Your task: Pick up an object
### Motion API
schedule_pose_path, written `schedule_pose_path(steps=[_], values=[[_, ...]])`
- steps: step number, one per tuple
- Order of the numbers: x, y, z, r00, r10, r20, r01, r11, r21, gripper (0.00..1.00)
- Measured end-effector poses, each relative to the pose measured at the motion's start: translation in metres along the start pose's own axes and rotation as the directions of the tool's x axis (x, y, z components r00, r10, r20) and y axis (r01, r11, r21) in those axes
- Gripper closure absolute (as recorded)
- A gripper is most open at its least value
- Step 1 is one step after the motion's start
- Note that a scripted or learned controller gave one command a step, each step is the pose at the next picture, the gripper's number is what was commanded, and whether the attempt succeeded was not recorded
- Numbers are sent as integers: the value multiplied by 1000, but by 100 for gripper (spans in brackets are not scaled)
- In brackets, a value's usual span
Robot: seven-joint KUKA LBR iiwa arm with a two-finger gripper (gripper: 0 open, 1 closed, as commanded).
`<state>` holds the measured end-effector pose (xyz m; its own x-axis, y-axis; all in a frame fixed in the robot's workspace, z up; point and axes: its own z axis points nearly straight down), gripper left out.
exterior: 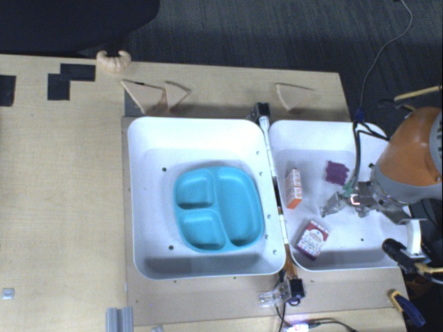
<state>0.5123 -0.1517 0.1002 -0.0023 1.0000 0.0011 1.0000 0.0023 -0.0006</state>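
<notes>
Gripper [337, 204] is being positioned low in right bin [367, 256], presumably for a grab; finger state cannot be told. Red packet [311, 239] is lying at its 7 o'clock.

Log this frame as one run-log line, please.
stage: approach | gripper over right bin, nothing seen held | items: purple block, orange carton, red packet | left bin: blue tray

Two white bins side by side on wooden bench. Left bin [149, 185]: blue three-compartment tray [219, 207], flat, roughly centred. Right bin [304, 133]: orange-and-white carton [294, 187] near dividing wall; purple block [337, 171] further right; red-and-white packet [312, 239] near front. Gripper [337, 204] low over bin floor, between purple block and packet, touching neither. Orange-banded arm [412, 159] enters from right.
</notes>
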Motion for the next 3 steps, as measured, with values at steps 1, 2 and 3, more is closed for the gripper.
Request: schedule_pose_path(steps=[1, 2, 3], values=[[5, -25, -5, 1000, 0, 0, 0, 1000, -1, 0], [5, -24, -15, 1000, -1, 0, 1, 1000, -6, 100], [5, -24, -15, 1000, -1, 1, 1, 1000, -6, 0]])
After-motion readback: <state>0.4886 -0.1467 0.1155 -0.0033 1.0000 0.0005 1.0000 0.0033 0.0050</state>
